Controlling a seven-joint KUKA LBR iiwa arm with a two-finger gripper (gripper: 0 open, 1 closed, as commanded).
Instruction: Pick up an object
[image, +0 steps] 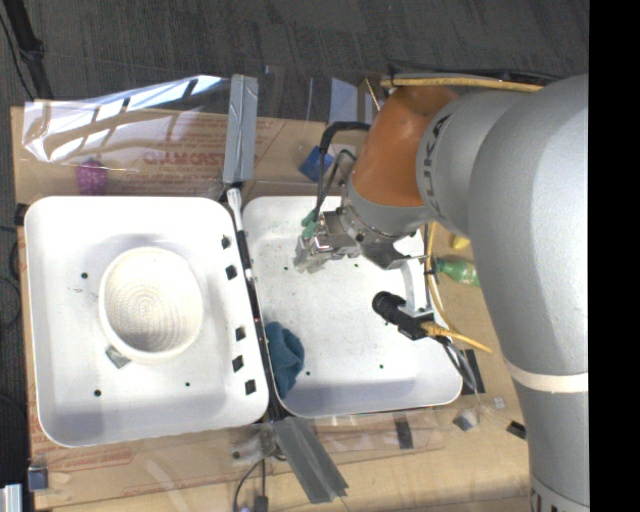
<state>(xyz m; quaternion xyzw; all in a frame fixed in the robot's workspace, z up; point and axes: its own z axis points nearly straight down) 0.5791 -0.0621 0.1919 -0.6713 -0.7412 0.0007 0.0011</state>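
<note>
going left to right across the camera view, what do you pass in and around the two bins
white ribbed bowl in the left bin → blue cloth in the right bin's near-left corner → tool → green object

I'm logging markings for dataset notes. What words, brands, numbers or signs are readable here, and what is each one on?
"UK": dark letters, part of a brand mark, on the grey arm next to its orange band; the rest curves out of sight.
Red print on the cardboard behind the left bin: a line of capitals, too blurred to read.
Fainter red print at the cardboard's front left edge: too small to read.
No numbers or signs can be read.
</note>
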